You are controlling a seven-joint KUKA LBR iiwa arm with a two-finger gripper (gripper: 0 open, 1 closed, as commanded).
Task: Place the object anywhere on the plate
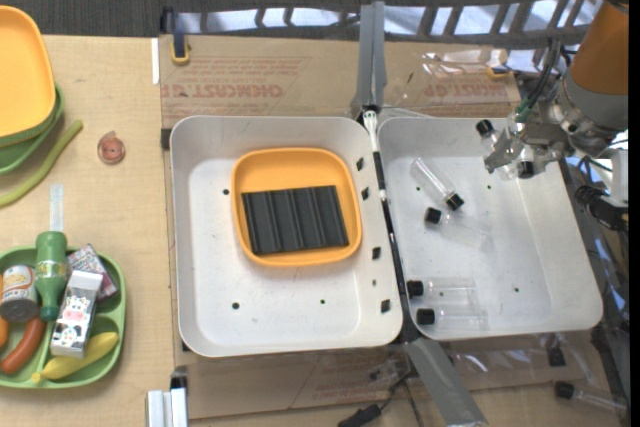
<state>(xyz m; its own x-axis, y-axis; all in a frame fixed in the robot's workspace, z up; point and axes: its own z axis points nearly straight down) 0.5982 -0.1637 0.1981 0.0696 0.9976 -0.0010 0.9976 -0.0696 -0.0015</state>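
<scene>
tool [512, 158] over right bin [560, 315] | grip unclear (blurred) | plate [296, 165] holds dark tray [296, 220]

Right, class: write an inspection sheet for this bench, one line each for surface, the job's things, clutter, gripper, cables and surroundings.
Surface: two white bins side by side, left bin, right bin, on a cardboard-covered bench.
Job's things: orange plate in the left bin, with a dark ribbed block on it; clear tubes with black caps lie in the right bin.
Clutter: green tray of toy food at far left; stacked orange and green dishes above it.
Gripper: gripper over the right bin's far edge; fingers unclear.
Cables: nothing seen.
Surroundings: dark carpet beyond the bench.
</scene>
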